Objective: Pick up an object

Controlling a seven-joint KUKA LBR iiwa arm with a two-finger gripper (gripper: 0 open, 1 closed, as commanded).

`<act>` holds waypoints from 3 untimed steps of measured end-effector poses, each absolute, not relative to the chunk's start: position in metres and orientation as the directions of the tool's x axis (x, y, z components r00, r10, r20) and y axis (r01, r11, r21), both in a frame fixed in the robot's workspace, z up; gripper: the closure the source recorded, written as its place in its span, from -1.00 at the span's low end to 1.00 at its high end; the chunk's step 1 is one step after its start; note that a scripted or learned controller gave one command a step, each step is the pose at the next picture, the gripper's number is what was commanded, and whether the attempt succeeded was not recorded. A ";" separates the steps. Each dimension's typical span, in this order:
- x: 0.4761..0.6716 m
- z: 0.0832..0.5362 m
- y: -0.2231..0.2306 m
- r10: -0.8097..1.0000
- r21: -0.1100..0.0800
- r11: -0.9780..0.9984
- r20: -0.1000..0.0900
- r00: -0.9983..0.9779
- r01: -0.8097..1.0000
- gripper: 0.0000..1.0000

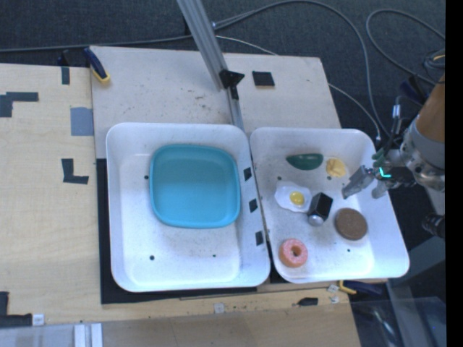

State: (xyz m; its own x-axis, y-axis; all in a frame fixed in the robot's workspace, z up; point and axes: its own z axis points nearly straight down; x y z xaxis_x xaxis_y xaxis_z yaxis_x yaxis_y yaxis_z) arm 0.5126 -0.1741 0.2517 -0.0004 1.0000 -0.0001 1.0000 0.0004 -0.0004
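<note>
The right bin (pixel 383 255) holds several small objects: a dark green piece (pixel 304 161), a yellow piece (pixel 336 168), a fried egg toy (pixel 293 198), a black and silver can (pixel 319 208), a brown round cookie (pixel 351 224) and a pink donut (pixel 294 253). My gripper (pixel 364 181) hangs over the right side of that bin, just right of the yellow piece and above the cookie. Its fingers are spread apart and nothing sits between them.
The left bin (pixel 130 266) holds a teal square plate (pixel 194 185). A metal post (pixel 206 35) rises behind the bins. Cables (pixel 347 27) run across the dark floor at the back right.
</note>
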 end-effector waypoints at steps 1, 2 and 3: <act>0.513 0.252 -0.174 1.000 0.000 0.000 0.000 0.000 1.000 -1.00; 0.507 0.190 -0.177 1.000 -0.006 0.000 0.001 0.000 1.000 -1.00; 0.509 0.128 -0.175 1.000 -0.006 0.001 0.002 -0.001 1.000 -1.00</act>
